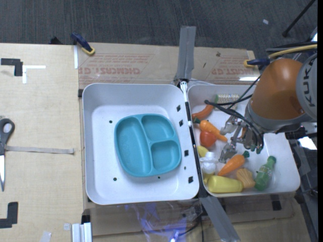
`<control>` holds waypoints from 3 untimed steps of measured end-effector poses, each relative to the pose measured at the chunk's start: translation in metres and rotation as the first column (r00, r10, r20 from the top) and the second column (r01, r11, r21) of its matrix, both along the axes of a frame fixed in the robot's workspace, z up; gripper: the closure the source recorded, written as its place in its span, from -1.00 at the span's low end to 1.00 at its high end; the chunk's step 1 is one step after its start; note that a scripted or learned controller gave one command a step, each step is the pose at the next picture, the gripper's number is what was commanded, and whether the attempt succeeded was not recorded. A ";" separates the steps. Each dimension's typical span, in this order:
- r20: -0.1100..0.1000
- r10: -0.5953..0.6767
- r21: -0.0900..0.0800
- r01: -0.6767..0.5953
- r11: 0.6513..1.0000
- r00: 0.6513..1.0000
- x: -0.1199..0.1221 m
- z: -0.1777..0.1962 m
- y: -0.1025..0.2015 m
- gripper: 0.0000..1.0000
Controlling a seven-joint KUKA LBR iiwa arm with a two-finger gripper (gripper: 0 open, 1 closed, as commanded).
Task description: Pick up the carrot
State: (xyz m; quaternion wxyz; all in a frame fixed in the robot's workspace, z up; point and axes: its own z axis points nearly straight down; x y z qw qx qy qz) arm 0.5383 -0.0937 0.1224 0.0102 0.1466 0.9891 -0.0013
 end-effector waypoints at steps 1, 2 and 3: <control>-0.006 0.049 0.001 -0.049 0.999 0.999 -0.038 -0.028 -0.033 -1.00; 0.005 -0.002 0.001 0.002 1.000 1.000 -0.036 -0.025 -0.002 -1.00; 0.003 0.001 0.001 -0.001 1.000 1.000 -0.035 -0.016 -0.002 1.00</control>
